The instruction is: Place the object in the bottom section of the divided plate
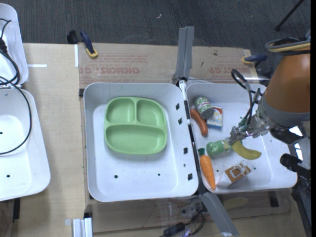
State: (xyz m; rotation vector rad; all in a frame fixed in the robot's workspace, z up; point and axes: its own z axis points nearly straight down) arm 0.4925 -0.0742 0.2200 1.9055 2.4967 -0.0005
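A green divided plate (pixel 136 126) lies in the left bin (pixel 98 177); its large bottom section faces the near edge and holds nothing. My gripper (pixel 237 134) hangs low in the right bin (pixel 276 179), right over a yellow banana (pixel 247 152) and next to a green bottle-shaped toy (pixel 217 147). Whether anything sits between the fingers cannot be made out. An orange carrot (pixel 207 170) lies at the near left of the right bin. A red-orange sausage (pixel 199 121) lies along that bin's left wall.
A green can (pixel 203 106) and a small blue-and-white box (pixel 215 117) sit at the back of the right bin. A brown carton (pixel 237 174) lies near its front. A grey divider (pixel 185 58) stands between the bins. A white fixture with black cables (pixel 15 132) occupies the far left.
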